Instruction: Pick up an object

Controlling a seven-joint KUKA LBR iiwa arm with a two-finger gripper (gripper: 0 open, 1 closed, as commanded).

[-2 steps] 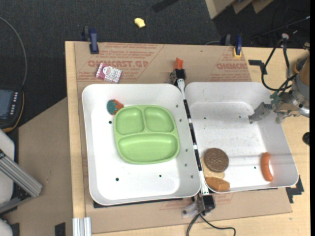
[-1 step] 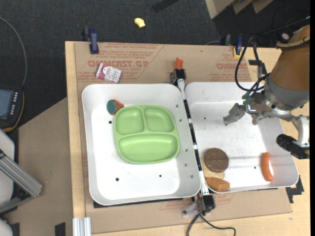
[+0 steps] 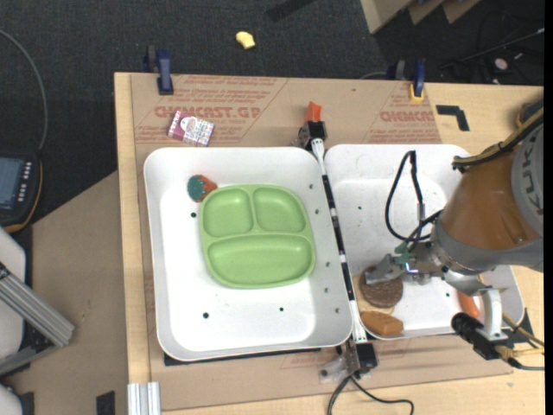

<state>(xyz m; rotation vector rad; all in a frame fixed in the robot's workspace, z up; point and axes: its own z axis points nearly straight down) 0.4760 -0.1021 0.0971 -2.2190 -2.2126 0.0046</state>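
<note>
Nearest the lens, a tan, bread-like piece (image 3: 381,323) lies at the front edge of the right bin (image 3: 363,180), with a round brown cookie-like disc (image 3: 381,290) just behind it and touching or nearly touching it. Above that disc hangs the gripper (image 3: 384,272) of the grey arm (image 3: 488,210), which reaches in from the right with its orange band broad over the bin. A grey fingertip sits at the disc's upper rim; whether the fingers are spread or pressed together cannot be told from this angle, and nothing is plainly seen between them. A black cable (image 3: 403,193) loops across the right bin's floor behind the gripper. An orange piece (image 3: 467,304) shows at the bin's right front, partly hidden by the arm.

Left of the divider, the left bin (image 3: 168,258) holds a green three-compartment plate (image 3: 257,235), lying flat near its middle. A small red-and-teal object (image 3: 201,187) rests just beside the plate's back left corner. On the cardboard bench (image 3: 259,102) behind the bins lies a small pink packet (image 3: 190,128).
</note>
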